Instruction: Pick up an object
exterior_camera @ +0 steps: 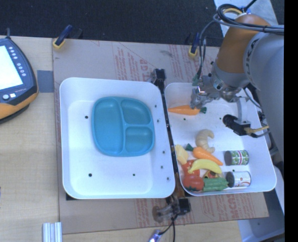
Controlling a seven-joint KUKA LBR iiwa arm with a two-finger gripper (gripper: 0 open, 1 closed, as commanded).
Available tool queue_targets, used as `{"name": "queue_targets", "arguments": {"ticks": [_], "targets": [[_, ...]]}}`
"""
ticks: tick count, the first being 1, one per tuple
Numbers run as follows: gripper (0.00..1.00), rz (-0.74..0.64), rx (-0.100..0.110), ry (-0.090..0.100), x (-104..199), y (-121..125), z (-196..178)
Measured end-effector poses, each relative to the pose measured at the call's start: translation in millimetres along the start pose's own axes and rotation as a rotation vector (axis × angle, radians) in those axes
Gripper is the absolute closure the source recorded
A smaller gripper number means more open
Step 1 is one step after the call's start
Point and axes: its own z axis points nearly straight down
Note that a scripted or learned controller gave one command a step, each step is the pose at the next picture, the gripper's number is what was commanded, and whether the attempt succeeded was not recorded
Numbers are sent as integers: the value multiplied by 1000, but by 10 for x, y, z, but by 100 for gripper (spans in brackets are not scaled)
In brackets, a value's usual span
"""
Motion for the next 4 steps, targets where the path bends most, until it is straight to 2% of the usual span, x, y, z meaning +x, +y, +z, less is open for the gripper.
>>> {"name": "queue_targets", "arguments": {"ticks": [1, 2, 3, 4], "targets": [[0, 0, 0, 0, 0, -1, 1], [0, 7, -4, 1, -331, 0, 307], [100, 5, 3, 2, -338, -12, 208], [0, 5, 4, 2, -338, -11, 209]]}}
